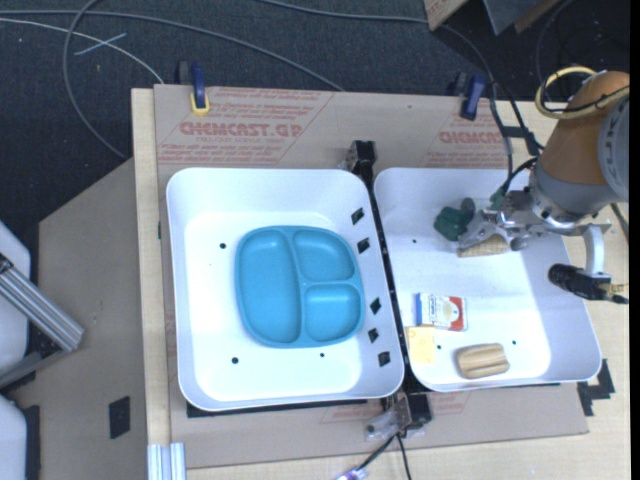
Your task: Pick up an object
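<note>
Gripper [487,230]: low in the right bin [545,363], toward its far half, reaching in from 3 o'clock under the orange band; whether it is open or closed cannot be told, and nothing is seen held in it.
Nearest object: a dark green item [454,219], just beside the gripper at its 9 o'clock, near the bin's far-left part; touching or not cannot be told.
Under the tool: a tan piece [492,249] lying at the gripper's 6 o'clock, very close.
Other candidates: a red-and-white packet [440,311], a yellow square [421,345] and a tan block [481,360], all toward 6 to 7 o'clock and well apart from the gripper.
Left bin [200,298]: holds a blue divided plate [299,285], far off at 9 o'clock.
Step in hand: judged to be settling onto the green item.
Doing it well: centre over one object only, keep the tan piece out of the bite, close fully before lifting, then rise straight up clear of the bin wall.
</note>
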{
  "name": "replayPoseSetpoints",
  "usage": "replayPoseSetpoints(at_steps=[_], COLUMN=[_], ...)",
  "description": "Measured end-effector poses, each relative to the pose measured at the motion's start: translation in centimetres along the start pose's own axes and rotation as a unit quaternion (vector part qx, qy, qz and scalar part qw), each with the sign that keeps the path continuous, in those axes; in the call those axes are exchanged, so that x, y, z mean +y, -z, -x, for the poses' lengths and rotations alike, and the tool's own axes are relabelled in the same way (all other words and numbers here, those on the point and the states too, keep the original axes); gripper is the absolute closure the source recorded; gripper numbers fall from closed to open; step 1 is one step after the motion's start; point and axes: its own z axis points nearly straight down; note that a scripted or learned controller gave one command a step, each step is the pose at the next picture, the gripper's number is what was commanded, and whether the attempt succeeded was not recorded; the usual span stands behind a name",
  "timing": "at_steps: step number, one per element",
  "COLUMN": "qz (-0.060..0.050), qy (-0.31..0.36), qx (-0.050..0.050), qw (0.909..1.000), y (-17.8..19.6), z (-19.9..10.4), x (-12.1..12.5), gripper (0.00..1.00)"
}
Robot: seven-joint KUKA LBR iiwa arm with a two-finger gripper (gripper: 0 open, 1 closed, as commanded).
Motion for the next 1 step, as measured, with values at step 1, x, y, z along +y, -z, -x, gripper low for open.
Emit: replayPoseSetpoints(at_steps=[1], qz=[0.002], qy=[0.0], qx=[-0.001], qw=[1.0], y=[-1.18], z=[-0.05], x=[0.02], gripper=[0.0])
